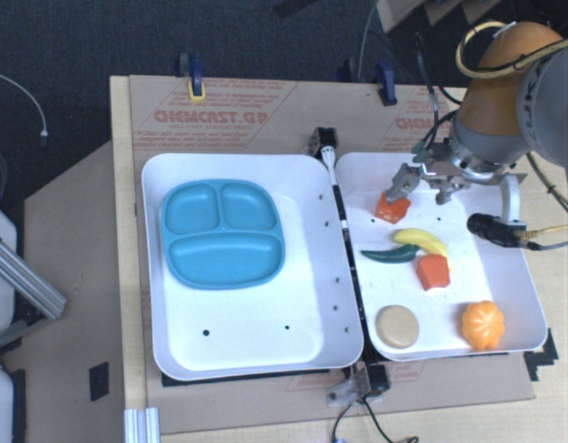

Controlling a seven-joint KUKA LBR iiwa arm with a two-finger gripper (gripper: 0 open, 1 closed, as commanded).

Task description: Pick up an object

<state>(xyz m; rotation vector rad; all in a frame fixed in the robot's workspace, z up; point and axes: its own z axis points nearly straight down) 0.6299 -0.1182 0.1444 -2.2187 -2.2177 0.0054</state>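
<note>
Camera view, read from the left of the frame: the left bin holds a blue divided plate in its upper half. Right of centre, the right bin carries the loose pieces: an orange-red block near its upper left, a green pepper and a yellow banana touching at mid-bin, a red block just below them, a beige round piece and an orange fruit along the lower edge. The gripper hangs at the upper right of that bin with its fingers spread; one finger tip sits just above the orange-red block, which is not between the fingers. That block looks like light, stiff toy plastic, likely smooth, so I would take it across its flat opposite sides. Its upper edge is partly covered by the finger, and the far finger blurs into the wrist hardware, so how wide the spread is stays unclear.
</note>
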